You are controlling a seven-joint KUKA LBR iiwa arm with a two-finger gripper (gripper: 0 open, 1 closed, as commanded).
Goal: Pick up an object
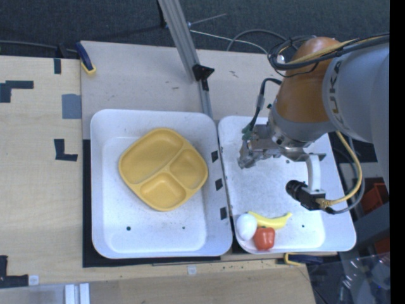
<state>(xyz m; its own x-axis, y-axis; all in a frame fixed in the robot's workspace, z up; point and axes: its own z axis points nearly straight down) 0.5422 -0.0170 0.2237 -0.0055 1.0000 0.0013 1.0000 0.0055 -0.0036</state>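
Banana [273, 220] lies unpicked at the right bin's [335, 233] near edge; tool [248, 157] hangs above, grip unclear.

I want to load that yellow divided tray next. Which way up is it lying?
Right way up: the yellow divided tray lies flat in the left bin, its three compartments facing the camera with nothing in them.

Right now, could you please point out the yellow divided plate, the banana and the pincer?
yellow divided plate [163, 168]: camera view, central ridge.
banana [273, 220]: camera view, middle of its curve.
pincer [246, 159]: camera view, between its fingertips.
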